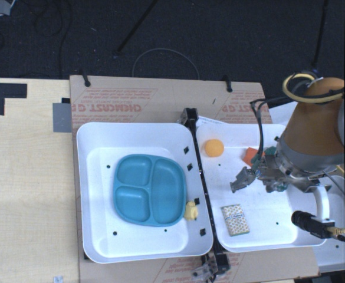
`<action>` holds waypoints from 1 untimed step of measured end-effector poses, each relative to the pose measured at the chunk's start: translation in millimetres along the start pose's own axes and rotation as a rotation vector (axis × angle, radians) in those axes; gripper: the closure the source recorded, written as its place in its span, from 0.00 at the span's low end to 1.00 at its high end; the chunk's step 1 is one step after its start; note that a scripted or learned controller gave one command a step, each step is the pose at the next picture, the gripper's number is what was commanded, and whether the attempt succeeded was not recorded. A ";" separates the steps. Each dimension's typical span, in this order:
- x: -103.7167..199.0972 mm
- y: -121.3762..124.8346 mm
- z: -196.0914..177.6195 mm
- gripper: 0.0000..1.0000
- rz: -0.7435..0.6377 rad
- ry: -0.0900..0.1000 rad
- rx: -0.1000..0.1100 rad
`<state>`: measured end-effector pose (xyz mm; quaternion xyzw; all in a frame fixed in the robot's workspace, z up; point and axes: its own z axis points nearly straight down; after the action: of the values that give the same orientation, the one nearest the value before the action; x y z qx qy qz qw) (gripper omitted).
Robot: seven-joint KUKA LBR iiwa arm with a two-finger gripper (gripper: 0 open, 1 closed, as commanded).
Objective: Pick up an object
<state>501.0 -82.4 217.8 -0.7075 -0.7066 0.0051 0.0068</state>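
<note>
Orange ball [214, 148], white bin [260, 240], possibly cardboard underlay [131, 102]

floor: dark carpet [219, 28] | cables [160, 55] | bench: pale wood [25, 187]

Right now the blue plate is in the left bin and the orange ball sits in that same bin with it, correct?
Not quite. The plate is in the left bin, but the ball lies in the right bin, near its far edge, as the camera view shows.

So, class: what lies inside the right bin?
In the right bin: an orange ball, a patterned packet, and a red item partly hidden by the gripper. The arm covers the bin's right part.
</note>
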 end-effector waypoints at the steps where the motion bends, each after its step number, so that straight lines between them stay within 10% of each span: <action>1: -0.3 2.3 -6.2 0.00 -0.002 -0.001 -0.012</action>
<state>503.4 -82.7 223.9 -0.7070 -0.7073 0.0012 0.0022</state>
